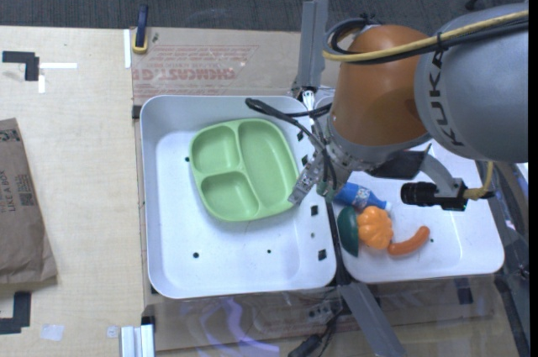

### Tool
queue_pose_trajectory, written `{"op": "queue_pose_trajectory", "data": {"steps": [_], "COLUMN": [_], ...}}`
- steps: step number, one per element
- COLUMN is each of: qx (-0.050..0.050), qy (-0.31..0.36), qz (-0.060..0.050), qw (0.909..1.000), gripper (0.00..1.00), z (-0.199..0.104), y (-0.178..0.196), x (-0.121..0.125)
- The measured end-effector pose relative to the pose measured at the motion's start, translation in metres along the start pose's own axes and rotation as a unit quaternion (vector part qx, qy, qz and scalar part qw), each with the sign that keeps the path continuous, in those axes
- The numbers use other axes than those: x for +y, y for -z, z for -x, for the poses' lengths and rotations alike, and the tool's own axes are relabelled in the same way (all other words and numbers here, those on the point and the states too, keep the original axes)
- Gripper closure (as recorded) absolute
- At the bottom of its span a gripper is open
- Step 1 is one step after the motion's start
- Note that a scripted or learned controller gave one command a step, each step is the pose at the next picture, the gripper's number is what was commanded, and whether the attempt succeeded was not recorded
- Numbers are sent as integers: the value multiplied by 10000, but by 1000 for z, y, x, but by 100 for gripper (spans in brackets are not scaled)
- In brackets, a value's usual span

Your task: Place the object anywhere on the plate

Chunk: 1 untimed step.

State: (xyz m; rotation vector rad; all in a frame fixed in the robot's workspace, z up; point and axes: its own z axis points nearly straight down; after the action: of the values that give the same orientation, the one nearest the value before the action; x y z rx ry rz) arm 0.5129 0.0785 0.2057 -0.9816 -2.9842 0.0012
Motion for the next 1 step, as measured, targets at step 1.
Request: {"op": "queue_pose_trajectory", "data": {"steps": [1], "qx": [0], "qy": [2], "qz": [-1], "qw": [10000], "gripper": [0], "z": [0], "y": [0], "x": [0]}}
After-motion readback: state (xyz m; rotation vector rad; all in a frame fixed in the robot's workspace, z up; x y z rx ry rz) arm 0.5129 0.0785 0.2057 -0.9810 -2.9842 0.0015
